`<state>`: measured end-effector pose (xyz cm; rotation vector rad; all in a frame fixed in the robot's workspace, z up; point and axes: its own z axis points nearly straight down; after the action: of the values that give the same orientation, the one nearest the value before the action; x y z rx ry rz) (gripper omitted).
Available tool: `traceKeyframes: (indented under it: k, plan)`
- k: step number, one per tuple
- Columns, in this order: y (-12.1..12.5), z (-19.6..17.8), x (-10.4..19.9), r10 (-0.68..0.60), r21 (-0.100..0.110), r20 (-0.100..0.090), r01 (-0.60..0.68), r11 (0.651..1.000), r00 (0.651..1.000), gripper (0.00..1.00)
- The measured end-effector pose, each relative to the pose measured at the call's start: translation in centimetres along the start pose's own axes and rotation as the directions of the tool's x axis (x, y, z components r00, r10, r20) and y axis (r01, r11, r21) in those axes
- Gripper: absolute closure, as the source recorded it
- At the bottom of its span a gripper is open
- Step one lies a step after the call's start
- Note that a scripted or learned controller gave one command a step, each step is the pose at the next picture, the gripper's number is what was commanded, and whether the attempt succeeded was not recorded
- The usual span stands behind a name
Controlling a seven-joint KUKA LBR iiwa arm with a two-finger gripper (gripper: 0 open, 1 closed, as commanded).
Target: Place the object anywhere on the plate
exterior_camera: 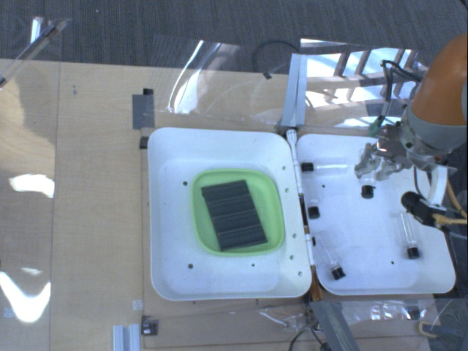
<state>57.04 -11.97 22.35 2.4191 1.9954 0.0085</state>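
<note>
Object [233, 215], dark grey and ribbed, lies on green plate [273, 196] in left bin [168, 196]. Gripper [374, 168] hangs over right bin [351, 218]; finger state indeterminate.

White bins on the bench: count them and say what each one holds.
2. The left bin holds a green plate with a dark ridged block on it. The right bin sits beneath the gripper.

The grey arm with its orange band [442, 93] is cut off by the right edge. Its metal claw [380, 159] is too small and cluttered to read. The dark ribbed rectangular slab [233, 215] covers the middle of the green square plate [272, 203].
</note>
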Motion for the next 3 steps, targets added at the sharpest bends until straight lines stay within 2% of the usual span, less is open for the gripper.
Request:
traceKeyframes:
  k: [1, 2, 3]
  plan:
    - [-4.6, 0.8, 6.2, -0.096, 0.006, -0.001, 0.096, 0.995, 0.995, 1.0]
    - [-3.8, 0.8, 11.4, -0.219, 0.001, -0.001, 0.219, 0.976, 0.976, 1.0]
    - [-1.1, 3.9, 18.3, -0.314, 0.002, -0.002, 0.314, 0.949, 0.949, 1.0]
